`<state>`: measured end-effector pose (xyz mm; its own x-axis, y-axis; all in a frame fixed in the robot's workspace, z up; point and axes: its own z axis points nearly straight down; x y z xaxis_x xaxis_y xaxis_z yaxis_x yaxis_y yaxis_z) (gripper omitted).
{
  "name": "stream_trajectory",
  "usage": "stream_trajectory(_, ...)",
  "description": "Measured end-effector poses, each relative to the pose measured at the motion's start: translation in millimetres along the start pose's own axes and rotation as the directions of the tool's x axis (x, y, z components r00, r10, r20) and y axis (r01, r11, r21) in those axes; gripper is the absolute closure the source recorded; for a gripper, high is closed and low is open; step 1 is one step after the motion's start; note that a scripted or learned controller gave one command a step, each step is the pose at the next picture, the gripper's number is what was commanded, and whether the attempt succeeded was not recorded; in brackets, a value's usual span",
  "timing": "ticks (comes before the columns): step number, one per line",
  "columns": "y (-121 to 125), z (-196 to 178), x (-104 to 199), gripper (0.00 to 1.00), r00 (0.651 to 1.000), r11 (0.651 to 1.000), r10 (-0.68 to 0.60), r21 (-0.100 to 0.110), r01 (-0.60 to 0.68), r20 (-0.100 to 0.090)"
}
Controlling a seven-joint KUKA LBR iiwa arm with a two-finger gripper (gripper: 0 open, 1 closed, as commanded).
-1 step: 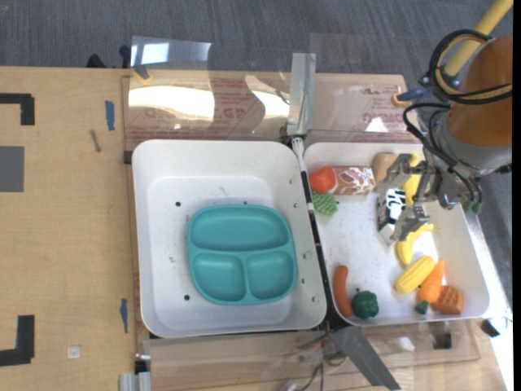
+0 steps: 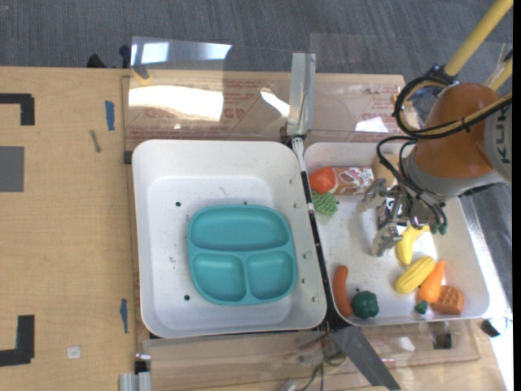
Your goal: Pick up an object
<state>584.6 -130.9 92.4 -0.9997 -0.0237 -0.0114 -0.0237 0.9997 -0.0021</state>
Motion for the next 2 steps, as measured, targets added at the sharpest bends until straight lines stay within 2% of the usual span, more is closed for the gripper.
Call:
stream_trajectory(1,2.8,1.8,-51.6,0.00,0.989,0.990,0.140,0.000,-0.140,-0.041)
stream_trajectory(2,-21.0,2.3,21.3,0.00,0.991,0.991,0.136,0.001,-0.136,-0.002)
